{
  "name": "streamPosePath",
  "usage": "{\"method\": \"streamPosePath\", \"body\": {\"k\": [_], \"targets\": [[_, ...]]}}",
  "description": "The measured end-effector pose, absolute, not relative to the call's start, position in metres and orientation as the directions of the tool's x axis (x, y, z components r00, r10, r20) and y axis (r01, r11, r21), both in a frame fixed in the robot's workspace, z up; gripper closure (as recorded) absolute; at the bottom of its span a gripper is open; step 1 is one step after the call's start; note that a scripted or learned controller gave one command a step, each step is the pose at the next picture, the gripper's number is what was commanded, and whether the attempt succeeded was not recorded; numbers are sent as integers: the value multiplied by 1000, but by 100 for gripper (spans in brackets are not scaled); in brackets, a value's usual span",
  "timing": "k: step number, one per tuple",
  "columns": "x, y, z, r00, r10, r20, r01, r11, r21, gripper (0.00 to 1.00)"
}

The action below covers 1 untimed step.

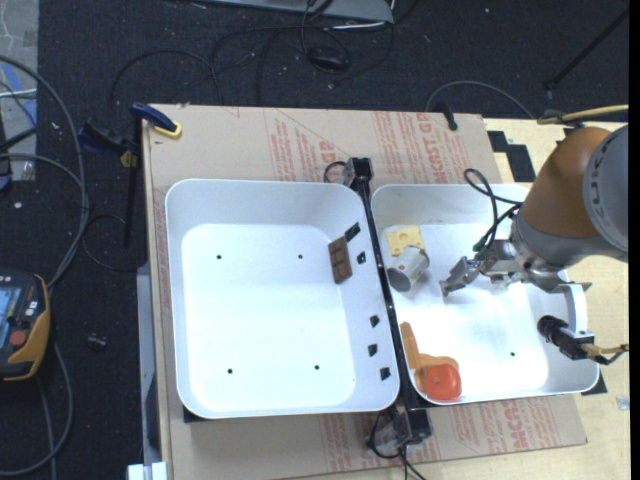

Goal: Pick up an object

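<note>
Claw small, blurry, can't tell its state; grey cup just left, mid-right bin.

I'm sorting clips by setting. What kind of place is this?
Probably a robotics lab. A robot arm reaches over two white bins on a cardboard-covered bench, with loose cables on dark carpet.

Brown board-topped bench, two shallow white bins side by side, left bin, right bin
</note>
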State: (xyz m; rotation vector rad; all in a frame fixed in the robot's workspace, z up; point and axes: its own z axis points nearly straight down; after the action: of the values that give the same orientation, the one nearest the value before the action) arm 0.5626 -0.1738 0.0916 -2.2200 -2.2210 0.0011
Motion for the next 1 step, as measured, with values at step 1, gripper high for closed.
{"method": "streamPosePath", "body": {"k": [1], "targets": [[563,-174,103,0,1000,0,1000,0,0,100]]}}
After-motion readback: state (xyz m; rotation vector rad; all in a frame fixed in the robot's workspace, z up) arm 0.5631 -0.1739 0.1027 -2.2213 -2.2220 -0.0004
